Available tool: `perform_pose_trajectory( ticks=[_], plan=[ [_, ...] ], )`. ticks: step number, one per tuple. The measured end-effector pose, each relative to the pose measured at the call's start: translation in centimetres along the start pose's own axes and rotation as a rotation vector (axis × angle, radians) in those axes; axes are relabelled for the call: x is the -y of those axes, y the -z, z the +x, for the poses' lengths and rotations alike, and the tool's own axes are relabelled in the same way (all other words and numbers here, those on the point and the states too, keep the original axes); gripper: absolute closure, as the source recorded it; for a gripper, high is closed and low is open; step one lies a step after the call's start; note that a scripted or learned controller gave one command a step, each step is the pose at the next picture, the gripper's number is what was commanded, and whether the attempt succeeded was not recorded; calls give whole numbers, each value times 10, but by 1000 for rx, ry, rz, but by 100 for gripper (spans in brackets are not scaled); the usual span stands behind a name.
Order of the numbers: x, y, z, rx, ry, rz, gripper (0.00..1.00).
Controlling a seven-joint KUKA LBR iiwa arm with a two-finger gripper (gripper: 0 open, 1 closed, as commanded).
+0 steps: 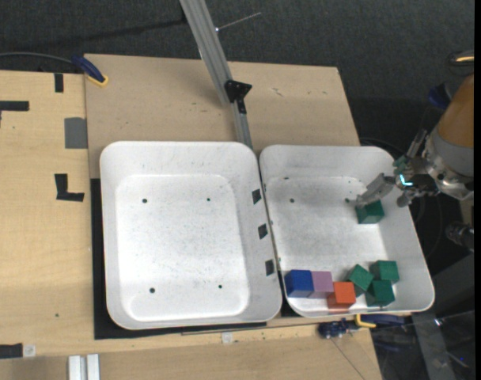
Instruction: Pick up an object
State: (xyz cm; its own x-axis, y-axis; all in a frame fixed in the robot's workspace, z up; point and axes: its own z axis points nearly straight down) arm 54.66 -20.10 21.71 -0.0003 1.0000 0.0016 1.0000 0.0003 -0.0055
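From above, two white bins are sitting side by side on a wooden bench (pixel 185 101). The left bin (pixel 118 212) is lying flat with small dark dots on its floor. The right bin (pixel 320 212) is holding several small blocks.

The arm (pixel 454 133) is reaching in from the right, its orange band showing above the wrist at the right edge. The gripper (pixel 370 195) is pointing down and to the left over the right side of the right bin, about midway between its far and near rims. A green block (pixel 370 212) is sitting just at the fingertips, touching or almost touching them. Whether it is pinched between them cannot be told from this angle, nor how wide they are standing.

The other blocks are crowding the near right corner of the right bin. A blue block (pixel 299 282) is lying furthest left, with a purple block (pixel 322 281) right beside it. An orange block (pixel 343 293) is sitting just nearer and to the right. Three more green blocks are clustering beyond: one (pixel 360 276) beside the orange block, one (pixel 387 271) further right, and one (pixel 380 292) nearest the corner.

A grey metal bar (pixel 209 42) is slanting across the far part of the bench, with a black clamp (pixel 237 92) on it.
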Motion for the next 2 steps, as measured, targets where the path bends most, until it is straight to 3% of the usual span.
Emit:
perform_pose_trajectory(
  ticks=[1, 2],
  plan=[
    [-1, 2, 0, 1, 2, -4, 0],
    [7, -45, 0, 1, 0, 1, 0]
  ],
)
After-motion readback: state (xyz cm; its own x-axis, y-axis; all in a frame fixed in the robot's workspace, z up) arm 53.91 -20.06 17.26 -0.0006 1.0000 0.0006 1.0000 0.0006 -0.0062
